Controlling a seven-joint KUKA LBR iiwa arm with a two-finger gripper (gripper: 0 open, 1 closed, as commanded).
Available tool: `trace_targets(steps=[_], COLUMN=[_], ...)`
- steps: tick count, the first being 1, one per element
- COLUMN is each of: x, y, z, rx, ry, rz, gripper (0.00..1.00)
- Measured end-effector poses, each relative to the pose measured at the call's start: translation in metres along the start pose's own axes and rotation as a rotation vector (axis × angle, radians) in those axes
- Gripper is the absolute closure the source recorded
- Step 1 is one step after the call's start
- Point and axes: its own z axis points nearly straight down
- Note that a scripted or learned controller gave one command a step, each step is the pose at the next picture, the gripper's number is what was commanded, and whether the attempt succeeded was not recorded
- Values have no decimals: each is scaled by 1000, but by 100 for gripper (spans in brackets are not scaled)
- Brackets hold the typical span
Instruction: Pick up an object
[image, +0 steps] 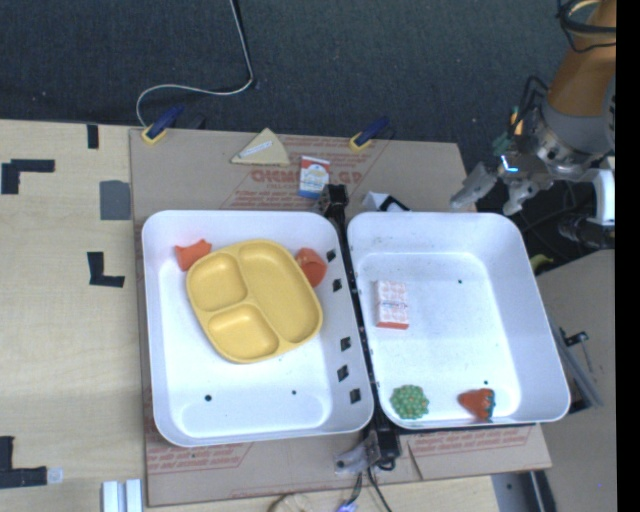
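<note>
Nothing has been picked up yet — the whole grasp is still to do. The grey two-finger gripper (492, 188) hangs outside the right white bin (520, 300), just past its far right corner, its fingers (470, 190) spread apart and holding nothing. Candidates lie in that bin: a small white-and-red packet (391, 303) near the left wall, a green knobbly ball (409, 402) and a small red-orange piece (478, 403) along the near edge. The left white bin (165, 350) carries a yellow three-compartment plastic tray (254, 299).
</note>
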Motion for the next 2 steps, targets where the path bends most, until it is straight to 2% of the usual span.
trace_targets(steps=[1, 2], x=[47, 83], y=[-41, -73], z=[150, 162], rx=[1, -21], ry=[1, -4], rz=[0, 2], gripper=[0, 0])
